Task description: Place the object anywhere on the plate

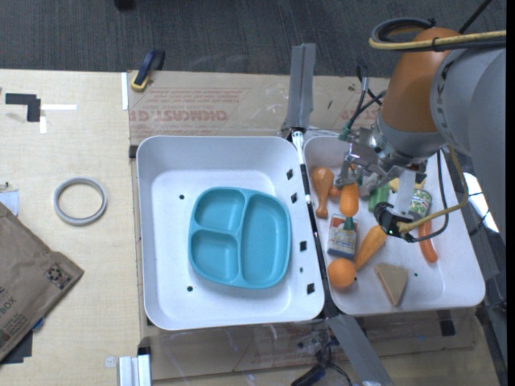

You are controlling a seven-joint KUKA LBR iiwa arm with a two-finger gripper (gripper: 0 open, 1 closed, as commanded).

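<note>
The blue three-compartment plate (pixel 240 236) lies in the middle of the left white bin (pixel 161 215). My gripper (pixel 364 179) is low over the upper part of the right bin (pixel 459 284), under the orange wrist band. Directly at it are a small orange piece (pixel 348 200) and a green item (pixel 380 190); I cannot tell if either is held. Around it lie a tan drumstick (pixel 321 185), a carrot (pixel 369 245), a small bottle (pixel 344 236), an orange fruit (pixel 342 273), a bread slice (pixel 392 282) and a red sausage (pixel 427 244).
The arm's grey body covers the right bin's far right side, with cables looping over it. A tape ring (pixel 80 200) and a cardboard box (pixel 24 284) lie on the bench to the left. A metal divider (pixel 302 95) stands between the bins at the back.
</note>
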